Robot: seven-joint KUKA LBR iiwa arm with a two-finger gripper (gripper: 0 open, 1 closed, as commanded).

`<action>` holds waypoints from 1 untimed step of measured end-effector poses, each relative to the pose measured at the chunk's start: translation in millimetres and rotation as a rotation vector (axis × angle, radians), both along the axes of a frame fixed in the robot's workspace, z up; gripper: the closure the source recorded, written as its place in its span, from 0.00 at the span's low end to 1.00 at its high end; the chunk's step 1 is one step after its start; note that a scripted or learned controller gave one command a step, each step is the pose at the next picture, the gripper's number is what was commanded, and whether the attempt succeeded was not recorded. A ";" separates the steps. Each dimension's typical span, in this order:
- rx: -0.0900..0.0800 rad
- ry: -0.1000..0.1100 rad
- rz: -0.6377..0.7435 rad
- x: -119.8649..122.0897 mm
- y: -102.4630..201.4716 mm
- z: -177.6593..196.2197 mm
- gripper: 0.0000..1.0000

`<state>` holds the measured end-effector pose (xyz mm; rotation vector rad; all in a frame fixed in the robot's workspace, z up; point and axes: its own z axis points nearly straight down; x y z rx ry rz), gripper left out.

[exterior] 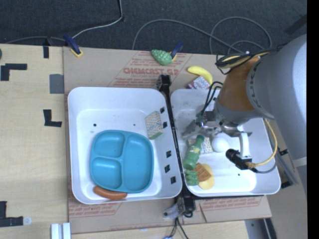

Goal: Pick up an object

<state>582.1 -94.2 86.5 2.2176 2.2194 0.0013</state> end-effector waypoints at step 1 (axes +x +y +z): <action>-0.001 0.000 0.000 0.4 -0.7 9.8 1.00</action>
